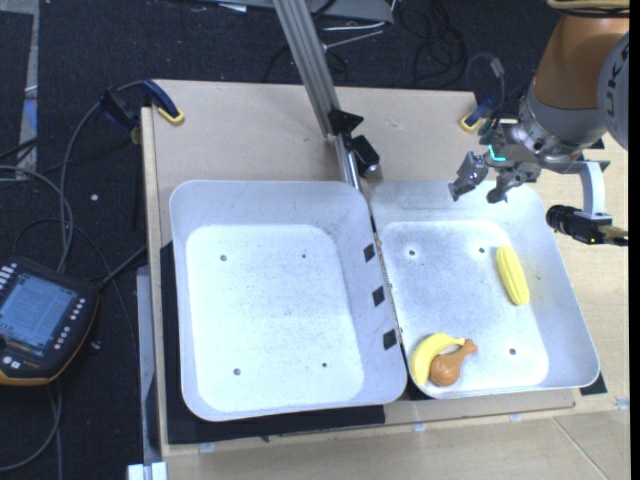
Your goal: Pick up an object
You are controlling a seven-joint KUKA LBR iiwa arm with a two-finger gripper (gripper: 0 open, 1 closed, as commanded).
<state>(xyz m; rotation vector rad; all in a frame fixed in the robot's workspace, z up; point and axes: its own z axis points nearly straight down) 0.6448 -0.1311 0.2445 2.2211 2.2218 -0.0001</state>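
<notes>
We see the arm (580, 58) reaching in from the right, its gripper (481, 181) hanging above the far edge of the right bin (560, 298). Its two fingers (466, 183) are spread apart with a clear gap between them, and nothing sits in that gap; they touch neither the bin nor any object. In the right bin we find a yellow corn cob (512, 274) lying near the right wall, well apart from the gripper. At the bin's near left corner, a yellow banana (432, 349) curves around an orange-brown chicken drumstick (449, 365), the two touching. The left bin (190, 268) lies just beside the right one, their rims overlapping at the middle.
</notes>
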